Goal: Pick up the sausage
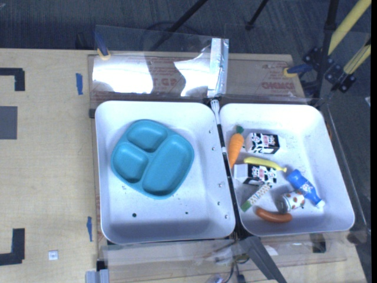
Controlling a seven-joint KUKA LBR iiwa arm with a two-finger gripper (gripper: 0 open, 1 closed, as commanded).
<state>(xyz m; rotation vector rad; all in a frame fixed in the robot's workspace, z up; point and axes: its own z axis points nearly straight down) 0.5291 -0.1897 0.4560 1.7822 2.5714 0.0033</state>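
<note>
The sausage [273, 215], a short reddish-brown curved link, lies near the front edge of the right bin [330, 158]. Just behind it sit a small round white-and-red item [293, 202] and a blue bottle [304, 187].
The right bin also holds a carrot [235, 148], a yellow banana [264, 164], two black-and-white cartons [263, 142] and a striped stick [257, 194]. A blue three-compartment plate [153, 157] rests in the left bin [112, 217]. A clear plastic panel [159, 69] stands behind the bins.
</note>
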